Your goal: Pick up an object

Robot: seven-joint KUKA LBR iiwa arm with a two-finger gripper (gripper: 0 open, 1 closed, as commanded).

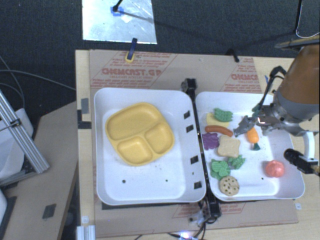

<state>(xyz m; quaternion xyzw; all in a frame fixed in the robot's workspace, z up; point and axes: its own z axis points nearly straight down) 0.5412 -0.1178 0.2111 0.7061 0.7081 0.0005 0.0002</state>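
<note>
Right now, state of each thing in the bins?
yellow tray: flat in left bin, compartments bare
hot dog: lying flat, right bin
toast: flat, beside the grapes
cookie: flat, near front wall
carrot: at the gripper, grasp unclear
tomato: resting free

The two white bins (150, 184) look like smooth, slightly glossy plastic. The yellow divided tray (139, 133) is matt plastic. Beneath lies printed brown cardboard (165, 69); at 12 o'clock, a shiny metal sheet (119, 14).
</note>
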